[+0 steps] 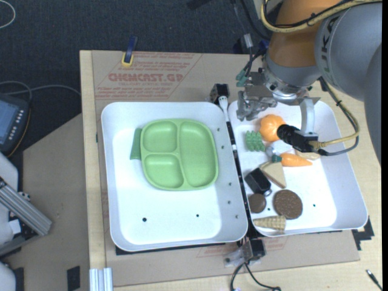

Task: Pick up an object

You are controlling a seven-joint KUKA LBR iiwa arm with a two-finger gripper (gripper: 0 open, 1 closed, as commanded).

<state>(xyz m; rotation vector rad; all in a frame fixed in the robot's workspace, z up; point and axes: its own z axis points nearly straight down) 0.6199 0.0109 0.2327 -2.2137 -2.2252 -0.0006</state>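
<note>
The claw (250, 109) is seen at the upper right of the frame, lowered into the right bin (339, 180). Whether it is wide or narrow cannot be told. A green toy (254, 140) and an orange ball (270, 126) lie just below it.

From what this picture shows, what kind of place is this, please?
Probably a robotics lab bench set up for grasping trials, not a kitchen. A grey and orange robot arm reaches over two white bins, toy foods such as a carrot lie in one, and loose cables run around.

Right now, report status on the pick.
Gripper over right bin's far corner, nothing seen held. Orange ball, green piece nearby. Green tray in left bin.
</note>
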